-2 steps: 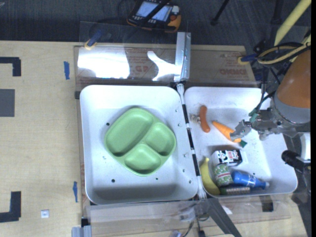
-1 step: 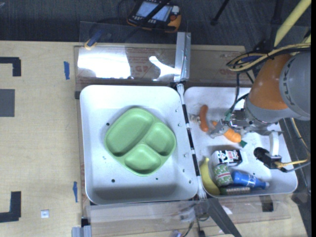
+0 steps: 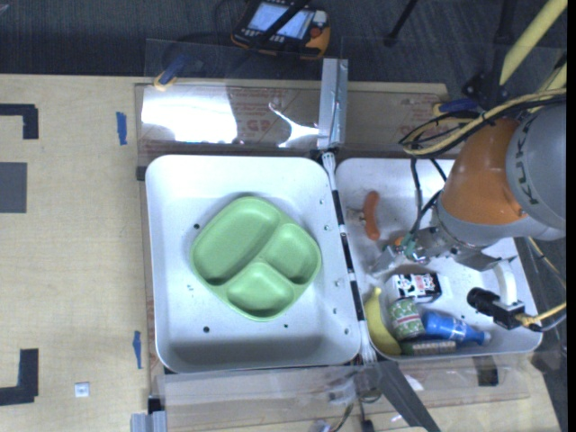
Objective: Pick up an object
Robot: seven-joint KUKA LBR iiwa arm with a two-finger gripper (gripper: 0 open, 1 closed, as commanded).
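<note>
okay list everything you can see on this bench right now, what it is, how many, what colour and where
bins: two, white, side by side on the bench
plate: one, green, three compartments, middle of the left bin
carrot: one, orange, upper left of the right bin
banana: one, yellow, along the right bin's lower left edge
box: one, small, black and white, middle of the right bin
can: one, green label, below the box
bottle: one, blue, lying at the right bin's near edge
pendant: one, black and orange, on the floor beyond the bench
arm: one, grey with orange band, over the right bin
gripper: one, low in the right bin above the box
</note>
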